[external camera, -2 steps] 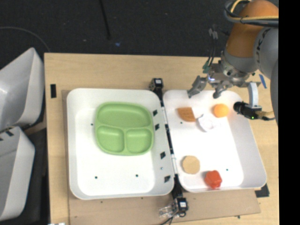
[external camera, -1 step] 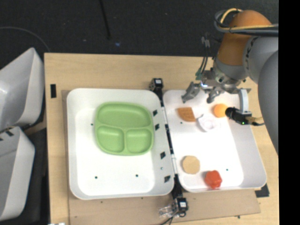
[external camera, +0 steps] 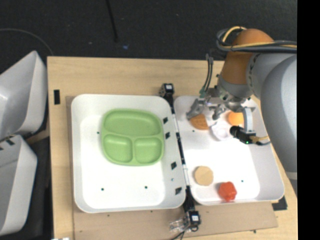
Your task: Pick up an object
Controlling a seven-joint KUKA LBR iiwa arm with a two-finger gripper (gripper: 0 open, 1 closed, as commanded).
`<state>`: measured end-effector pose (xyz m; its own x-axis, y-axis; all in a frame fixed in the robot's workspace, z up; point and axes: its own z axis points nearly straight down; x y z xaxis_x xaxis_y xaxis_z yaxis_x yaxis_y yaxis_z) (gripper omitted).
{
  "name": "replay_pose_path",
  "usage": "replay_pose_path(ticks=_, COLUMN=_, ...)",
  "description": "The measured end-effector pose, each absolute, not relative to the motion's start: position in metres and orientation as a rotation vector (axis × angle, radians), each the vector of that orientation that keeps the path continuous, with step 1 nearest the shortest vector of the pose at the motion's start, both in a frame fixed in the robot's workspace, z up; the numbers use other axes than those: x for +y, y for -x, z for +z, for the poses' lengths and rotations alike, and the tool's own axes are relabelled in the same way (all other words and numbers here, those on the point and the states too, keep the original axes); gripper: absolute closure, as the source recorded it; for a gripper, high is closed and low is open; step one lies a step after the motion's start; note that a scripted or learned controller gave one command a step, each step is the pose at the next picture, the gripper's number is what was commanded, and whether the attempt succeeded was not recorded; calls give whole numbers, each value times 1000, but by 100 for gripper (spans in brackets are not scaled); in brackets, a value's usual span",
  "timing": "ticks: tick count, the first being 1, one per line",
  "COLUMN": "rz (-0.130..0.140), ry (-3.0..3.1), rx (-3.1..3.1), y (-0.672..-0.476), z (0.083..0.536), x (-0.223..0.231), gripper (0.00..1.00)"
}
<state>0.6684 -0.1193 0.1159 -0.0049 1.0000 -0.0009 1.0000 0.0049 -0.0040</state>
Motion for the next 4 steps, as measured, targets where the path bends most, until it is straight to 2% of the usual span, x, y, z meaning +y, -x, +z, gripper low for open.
replay_pose_path(ticks=1, rz=2, ry=2218, rx=-2227, y=-669, z=101, x=-120, gripper=0)
replay_pose_path(ticks=2, rz=-1, ry=2220, rx=-2230, y=-670, z=114, x=-121, gripper=100)
replay_pose_path(ticks=4, rz=-5, ry=2221, rx=-2229, y=-666, z=209, x=-115, gripper=100)
